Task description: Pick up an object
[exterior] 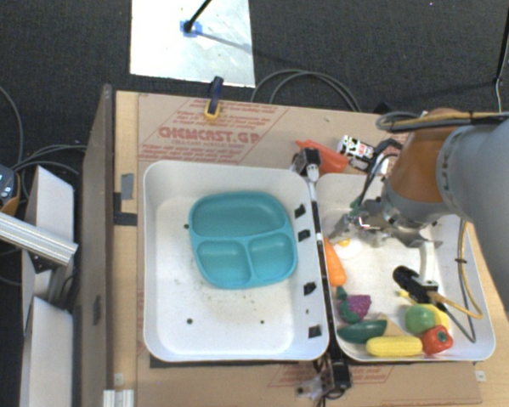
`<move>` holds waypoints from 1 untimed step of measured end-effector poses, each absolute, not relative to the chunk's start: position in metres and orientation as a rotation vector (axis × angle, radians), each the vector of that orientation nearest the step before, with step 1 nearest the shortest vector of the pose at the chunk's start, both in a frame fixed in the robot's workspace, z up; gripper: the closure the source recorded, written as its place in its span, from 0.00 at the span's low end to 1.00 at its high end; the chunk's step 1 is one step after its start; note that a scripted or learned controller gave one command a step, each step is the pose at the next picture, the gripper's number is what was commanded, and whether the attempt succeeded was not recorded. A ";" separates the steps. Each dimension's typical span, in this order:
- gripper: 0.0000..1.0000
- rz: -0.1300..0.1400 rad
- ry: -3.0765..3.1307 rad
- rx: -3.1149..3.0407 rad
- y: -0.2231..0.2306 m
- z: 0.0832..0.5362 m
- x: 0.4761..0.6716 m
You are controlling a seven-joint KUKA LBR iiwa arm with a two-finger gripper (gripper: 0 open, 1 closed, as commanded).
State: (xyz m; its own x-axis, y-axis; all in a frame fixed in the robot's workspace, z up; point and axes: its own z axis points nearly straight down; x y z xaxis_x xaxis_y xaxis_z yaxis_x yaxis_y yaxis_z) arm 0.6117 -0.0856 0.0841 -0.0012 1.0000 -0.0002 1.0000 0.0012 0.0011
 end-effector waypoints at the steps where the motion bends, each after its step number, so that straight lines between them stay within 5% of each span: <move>1: 1.00 0.005 2.222 2.218 -0.085 0.098 0.612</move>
State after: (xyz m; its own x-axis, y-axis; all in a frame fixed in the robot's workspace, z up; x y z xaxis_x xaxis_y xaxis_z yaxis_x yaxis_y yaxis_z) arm 0.6123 -0.0849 0.0981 -0.0019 1.0000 0.0007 1.0000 0.0018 0.0038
